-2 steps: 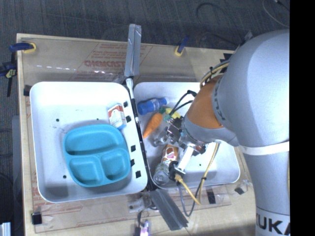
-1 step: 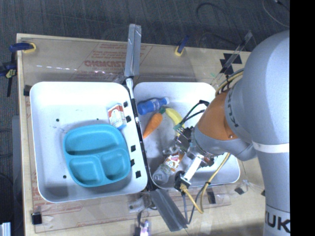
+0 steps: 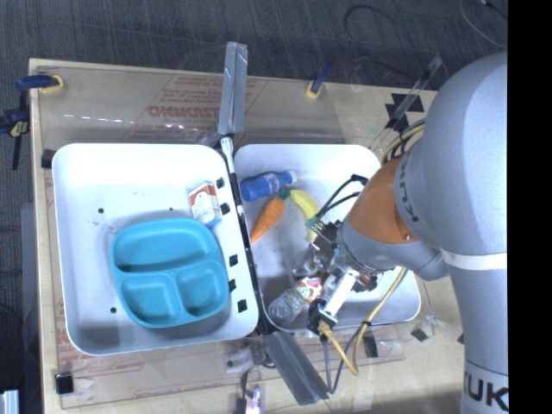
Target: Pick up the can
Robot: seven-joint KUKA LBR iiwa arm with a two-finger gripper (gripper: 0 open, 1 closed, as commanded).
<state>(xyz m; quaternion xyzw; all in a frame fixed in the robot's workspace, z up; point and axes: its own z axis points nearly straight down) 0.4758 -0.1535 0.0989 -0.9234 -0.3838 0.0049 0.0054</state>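
Presently, I read the pincer (image 3: 321,293) at the lower centre of the frame, low inside the right bin (image 3: 345,158), with the grey arm (image 3: 457,171) and its orange band (image 3: 384,210) entering from the right edge and covering most of that bin's right half. From this slanted overhead view I cannot tell its state, because the wrist hardware and looping cables (image 3: 341,198) clutter the tip. The can (image 3: 289,303) lies on its side just left of the pincer, close against it, at the bottom left corner of the right bin, near the divider between the two bins; I cannot confirm contact between them, and I do not see the can held. Above the pincer, toward the middle of the frame, an orange carrot (image 3: 267,218) lies tilted, with a yellow banana-like item (image 3: 304,203) just to its right. A blue bottle (image 3: 263,185) lies on its side above the carrot, near the upper left corner of the right bin. Left of the divider, the left bin (image 3: 95,188) holds a blue compartment tray (image 3: 170,270) in its lower centre, and a small red and white carton (image 3: 203,202) rests just above the tray's upper right corner, next to the divider. Both bins sit on a wooden bench (image 3: 129,93).
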